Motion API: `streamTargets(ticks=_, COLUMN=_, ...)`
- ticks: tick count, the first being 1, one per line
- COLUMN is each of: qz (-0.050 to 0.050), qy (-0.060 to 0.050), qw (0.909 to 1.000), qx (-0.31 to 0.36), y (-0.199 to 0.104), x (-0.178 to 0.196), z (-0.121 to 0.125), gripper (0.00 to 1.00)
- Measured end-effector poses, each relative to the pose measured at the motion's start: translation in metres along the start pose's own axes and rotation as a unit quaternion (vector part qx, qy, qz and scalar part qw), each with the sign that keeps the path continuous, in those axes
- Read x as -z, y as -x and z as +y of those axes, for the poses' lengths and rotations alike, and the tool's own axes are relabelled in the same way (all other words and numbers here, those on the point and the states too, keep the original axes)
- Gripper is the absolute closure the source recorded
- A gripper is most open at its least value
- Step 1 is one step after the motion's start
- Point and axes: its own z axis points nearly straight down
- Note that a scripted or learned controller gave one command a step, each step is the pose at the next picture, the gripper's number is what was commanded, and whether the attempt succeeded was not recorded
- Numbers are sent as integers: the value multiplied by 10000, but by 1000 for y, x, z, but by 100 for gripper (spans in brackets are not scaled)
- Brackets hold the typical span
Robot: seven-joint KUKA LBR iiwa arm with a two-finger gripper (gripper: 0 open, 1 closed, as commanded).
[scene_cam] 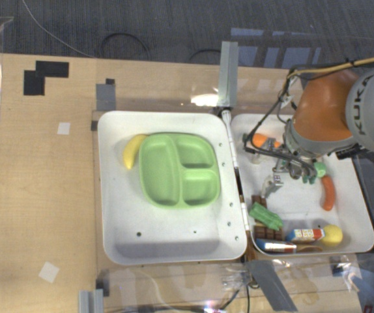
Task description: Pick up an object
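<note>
Gripper (273, 186) over right bin (363, 237), finger state not discernible. Nearest object: green piece (266, 215), just near-side of gripper, long axis running left-far to right-near. Judgement: short descent nearward required.

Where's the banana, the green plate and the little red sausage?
banana (132, 150), camera view, middle of its curve.
green plate (178, 169), camera view, ridge between its compartments.
red sausage (328, 192), camera view, middle of its length.
</note>
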Motion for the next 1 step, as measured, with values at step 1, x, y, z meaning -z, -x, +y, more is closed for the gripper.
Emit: streamTargets(ticks=1, qz=-17, qy=-5, qw=10000, qx=20, y=-52, x=2, z=5, gripper=0)
